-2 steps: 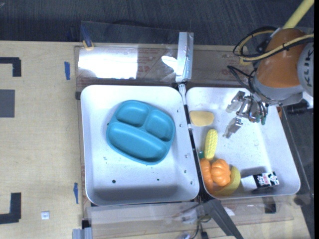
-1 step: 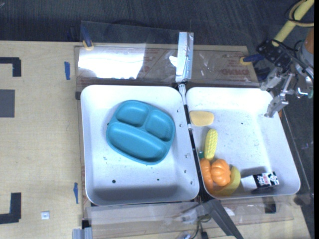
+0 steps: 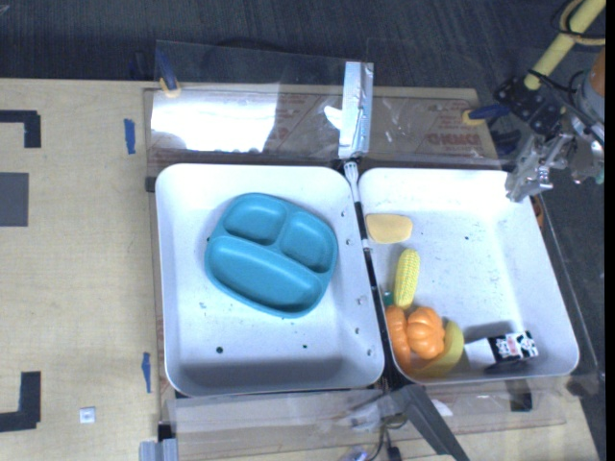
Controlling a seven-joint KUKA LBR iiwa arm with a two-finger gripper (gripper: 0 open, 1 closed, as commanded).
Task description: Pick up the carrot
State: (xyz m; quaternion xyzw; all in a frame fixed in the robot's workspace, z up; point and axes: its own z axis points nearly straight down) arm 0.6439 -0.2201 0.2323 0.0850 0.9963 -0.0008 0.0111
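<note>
The carrot (image 3: 393, 332) is orange with a small green top. It lies along the left wall of the right bin (image 3: 538, 257), near the front, and an orange pumpkin (image 3: 424, 332) leans against it and partly covers it. My gripper (image 3: 531, 180) hangs over the right bin's far right corner, well away from the carrot, with nothing visibly held.
A corn cob (image 3: 407, 277) lies just behind the carrot, and a pale yellow piece (image 3: 388, 227) lies farther back. A yellow item (image 3: 452, 350) and a small black-and-white object (image 3: 510, 347) sit at the front. The left bin (image 3: 183, 334) holds a blue divided plate (image 3: 272, 251).
</note>
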